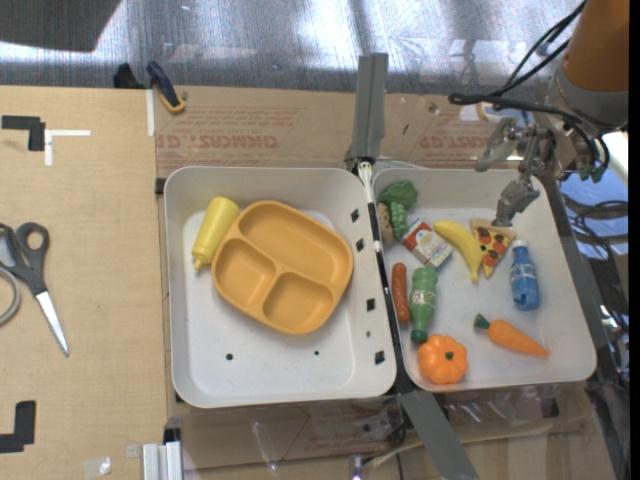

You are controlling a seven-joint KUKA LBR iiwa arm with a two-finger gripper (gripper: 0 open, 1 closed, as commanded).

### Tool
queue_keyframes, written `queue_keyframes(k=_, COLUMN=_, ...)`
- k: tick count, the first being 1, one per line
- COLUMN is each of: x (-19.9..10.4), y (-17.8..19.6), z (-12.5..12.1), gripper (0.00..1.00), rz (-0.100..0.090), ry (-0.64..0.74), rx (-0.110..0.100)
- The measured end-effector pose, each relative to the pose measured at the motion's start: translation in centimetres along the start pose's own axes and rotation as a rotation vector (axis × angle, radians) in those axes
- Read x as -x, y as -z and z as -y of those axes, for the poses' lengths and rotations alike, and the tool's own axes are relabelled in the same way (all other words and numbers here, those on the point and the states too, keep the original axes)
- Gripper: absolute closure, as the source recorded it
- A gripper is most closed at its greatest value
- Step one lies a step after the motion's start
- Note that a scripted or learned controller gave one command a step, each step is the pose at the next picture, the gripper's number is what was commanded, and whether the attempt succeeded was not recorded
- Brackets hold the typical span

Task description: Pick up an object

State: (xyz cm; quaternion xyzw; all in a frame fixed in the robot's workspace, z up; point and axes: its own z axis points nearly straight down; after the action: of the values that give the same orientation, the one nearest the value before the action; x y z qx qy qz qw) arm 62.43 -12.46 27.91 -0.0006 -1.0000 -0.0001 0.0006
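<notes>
1. Cardboard sheet (260, 128) under the bins carries mirrored red print, unreadable.
2. Right bin (560, 348) holds the toys.
3. Gripper (512, 208), its closure impossible to judge, hangs just above the pizza slice (490, 246), beside the banana (460, 243).

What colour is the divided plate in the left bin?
The divided plate is orange-yellow, plain and unpatterned; the camera view shows it clearly from above.
</notes>
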Motion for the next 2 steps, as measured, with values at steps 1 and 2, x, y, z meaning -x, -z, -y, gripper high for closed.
queue_keyframes(k=1, x=-2.1, y=-16.3, z=2.1, gripper=0.00, rz=0.000, ry=-0.065, rx=0.000)
queue_keyframes(k=2, x=-0.8, y=-18.9, z=8.6, gripper=0.00, rz=0.002, ry=0.454, rx=0.003)
